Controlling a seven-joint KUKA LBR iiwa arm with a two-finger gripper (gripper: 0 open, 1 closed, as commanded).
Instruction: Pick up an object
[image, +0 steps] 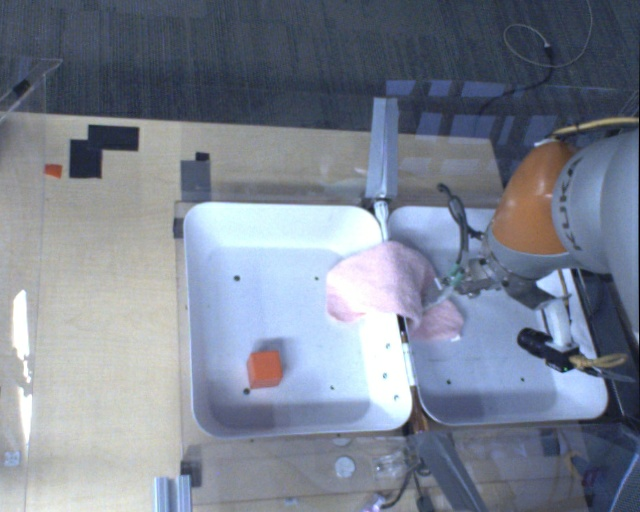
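Across the divider between the two white bins lies a pink cloth (385, 285), draped so that its larger, bunched part rests in the left bin (215, 300) and a smaller fold falls into the right bin (520, 395). Just beside the cloth, on its right-bin side, sits the pincer (452, 283), at the end of the grey arm (590, 215) with its orange band. The tips meet the cloth's edge, but whether they are apart or clamped on the fabric cannot be told from this slanted look, since the cloth and the wrist hardware crowd that spot. Well apart from the cloth, toward the near left of the left bin, an orange block (265, 369) rests flat on the bin floor. Beyond the cloth, a grey metal post (382, 150) stands on the wooden surface (100, 330) in line with the divider.
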